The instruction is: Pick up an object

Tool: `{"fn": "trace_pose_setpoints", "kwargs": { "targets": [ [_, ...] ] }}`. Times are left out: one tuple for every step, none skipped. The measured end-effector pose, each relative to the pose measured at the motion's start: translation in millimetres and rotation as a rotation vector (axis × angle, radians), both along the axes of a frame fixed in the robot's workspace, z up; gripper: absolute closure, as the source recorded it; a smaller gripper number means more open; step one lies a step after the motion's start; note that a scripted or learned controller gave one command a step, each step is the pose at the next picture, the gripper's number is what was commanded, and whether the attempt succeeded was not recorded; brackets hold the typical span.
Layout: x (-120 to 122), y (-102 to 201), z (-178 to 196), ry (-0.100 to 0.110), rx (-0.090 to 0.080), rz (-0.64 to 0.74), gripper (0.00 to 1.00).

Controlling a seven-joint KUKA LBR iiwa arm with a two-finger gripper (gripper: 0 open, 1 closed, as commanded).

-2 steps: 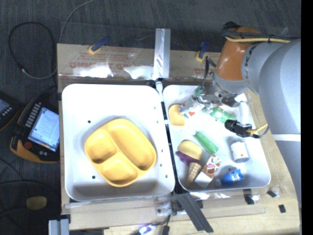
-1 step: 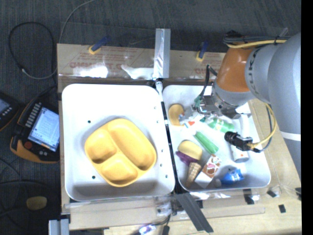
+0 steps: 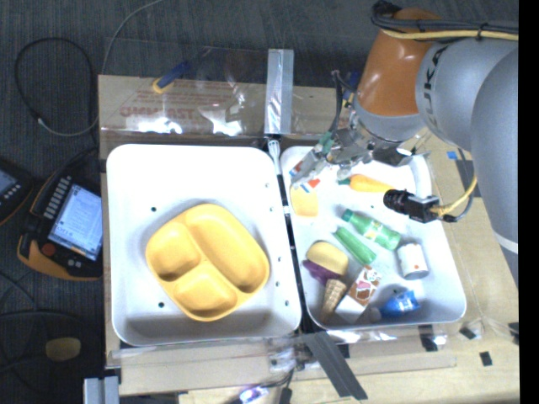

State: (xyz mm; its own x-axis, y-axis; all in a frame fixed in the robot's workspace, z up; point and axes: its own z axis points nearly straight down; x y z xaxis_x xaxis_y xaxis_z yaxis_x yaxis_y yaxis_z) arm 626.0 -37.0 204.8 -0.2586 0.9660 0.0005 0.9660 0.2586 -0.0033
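— Camera view from above: where's the end effector (image 3: pixel 337 151) right now?

— Over the far corner of the right-hand shallow white bin (image 3: pixel 450 251), close by the wall it shares with the left-hand white bin (image 3: pixel 126 251). I can't tell whether it's open or closed.

— What's nearest to it?

— A small orange carrot-shaped toy (image 3: pixel 369 183), just beside it, long axis running across the bin. A pale yellow block (image 3: pixel 304 202) lies near too.

— And the rest?

— Further toward the near side: a green plastic bottle (image 3: pixel 370 229), a white cylinder (image 3: pixel 413 260), a yellow-and-purple rounded toy (image 3: pixel 325 259), a toy ice-cream cone (image 3: pixel 333 294), a blue object (image 3: pixel 398 303). The left bin holds a yellow plastic divided tray (image 3: pixel 207 260).

— Anything picked up?

— Not as far as I can see.
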Motion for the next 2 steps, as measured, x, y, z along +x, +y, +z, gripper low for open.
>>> {"fn": "trace_pose_setpoints", "kwargs": {
  "targets": [
    [0.7, 1.8, 6.2, 0.004, 0.002, 0.004, 1.00],
    [1.3, 3.1, 12.5, 0.009, 0.003, 0.007, 1.00]
  ]
}}
